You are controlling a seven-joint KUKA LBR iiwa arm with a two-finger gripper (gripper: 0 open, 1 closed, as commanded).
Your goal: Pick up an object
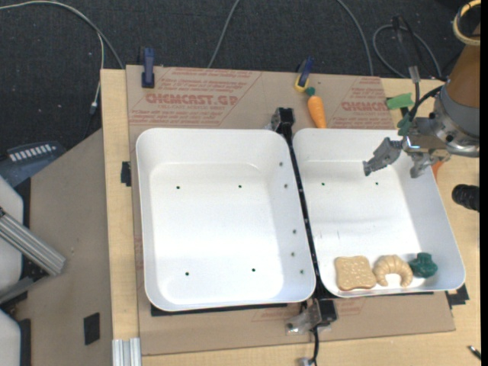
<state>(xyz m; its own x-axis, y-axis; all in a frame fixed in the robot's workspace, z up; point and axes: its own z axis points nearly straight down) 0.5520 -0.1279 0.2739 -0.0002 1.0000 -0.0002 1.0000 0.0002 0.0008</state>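
Grey tool (398, 158) spread open, gripping nothing (hovering), above right bin (450, 227)

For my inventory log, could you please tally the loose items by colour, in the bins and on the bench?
Tan: 2, a toast slice and a croissant, in the right bin
Green: 1, a small item beside them
Orange: 1, a carrot on the bench
Total: 4

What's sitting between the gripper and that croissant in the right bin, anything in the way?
Nothing visible does. The gripper hangs over the far part of the right bin, and the croissant lies along its near edge, with bare white floor between them. Its close neighbours sit beside it: a toast slice and a green toy.
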